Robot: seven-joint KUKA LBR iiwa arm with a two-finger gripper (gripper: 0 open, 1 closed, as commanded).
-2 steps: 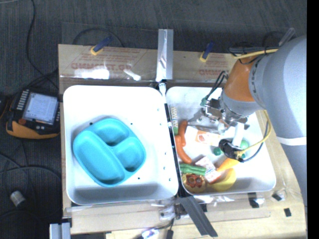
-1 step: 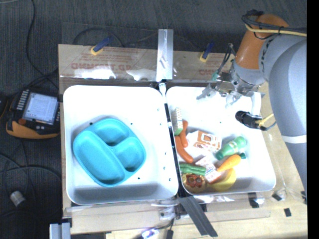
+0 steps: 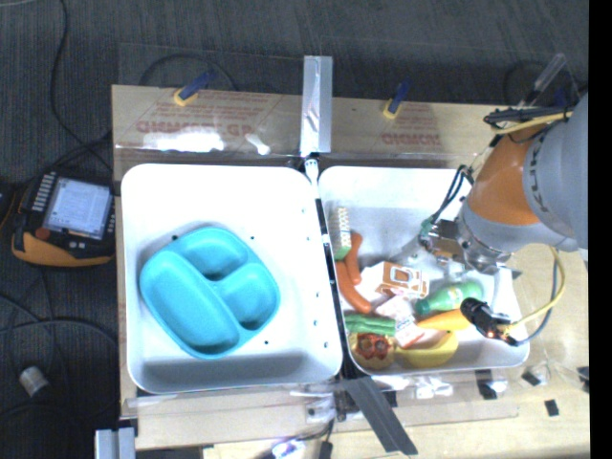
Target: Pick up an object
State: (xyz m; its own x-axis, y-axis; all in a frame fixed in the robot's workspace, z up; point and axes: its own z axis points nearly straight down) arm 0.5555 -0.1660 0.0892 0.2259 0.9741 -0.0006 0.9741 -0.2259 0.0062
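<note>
Bins: two shallow white bins side by side on the table (image 3: 134,103). Left bin (image 3: 153,185) holds a blue divided dish (image 3: 208,290), tilted, near its middle. Right bin (image 3: 382,204) holds a pile of small things along its near half: an orange sausage-shaped piece (image 3: 352,280) just right of the wall shared with the left bin, an orange-and-white card (image 3: 403,277) beside it, a green bottle (image 3: 442,300), a yellow banana-like piece (image 3: 427,355) and a brown round piece (image 3: 373,348) at the near edge. Gripper (image 3: 457,256) sits low over the pile's right side; fingers' state: cannot tell. Nothing seen held.
</note>
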